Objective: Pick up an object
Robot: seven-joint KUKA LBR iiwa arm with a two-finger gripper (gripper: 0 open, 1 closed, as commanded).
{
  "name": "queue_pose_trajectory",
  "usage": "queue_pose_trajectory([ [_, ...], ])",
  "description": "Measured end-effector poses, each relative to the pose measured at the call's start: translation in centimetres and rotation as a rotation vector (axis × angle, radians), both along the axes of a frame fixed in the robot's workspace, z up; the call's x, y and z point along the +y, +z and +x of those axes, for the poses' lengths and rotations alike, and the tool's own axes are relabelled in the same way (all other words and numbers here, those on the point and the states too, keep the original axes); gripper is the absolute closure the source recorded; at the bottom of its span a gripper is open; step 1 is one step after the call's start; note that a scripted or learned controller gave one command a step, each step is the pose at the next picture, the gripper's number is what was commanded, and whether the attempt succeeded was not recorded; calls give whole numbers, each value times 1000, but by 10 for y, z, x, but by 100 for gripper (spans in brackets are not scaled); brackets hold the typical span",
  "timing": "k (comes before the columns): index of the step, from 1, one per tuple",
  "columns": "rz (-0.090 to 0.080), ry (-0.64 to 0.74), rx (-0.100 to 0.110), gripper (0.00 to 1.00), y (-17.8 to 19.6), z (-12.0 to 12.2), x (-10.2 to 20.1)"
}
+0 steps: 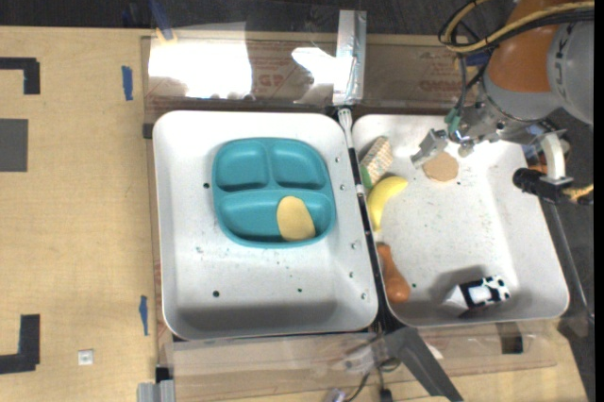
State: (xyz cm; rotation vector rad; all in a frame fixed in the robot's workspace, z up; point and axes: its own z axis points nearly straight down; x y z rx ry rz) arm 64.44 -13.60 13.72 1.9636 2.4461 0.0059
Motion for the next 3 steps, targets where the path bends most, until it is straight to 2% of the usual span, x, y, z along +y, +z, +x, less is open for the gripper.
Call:
queue_pose_trajectory([
  [1,1,-215,4,0,-51,6,-18],
  [2,0,-212,0,100,-40,7,-17],
  [3,1,-324,2,100,-51,-37,-14],
])
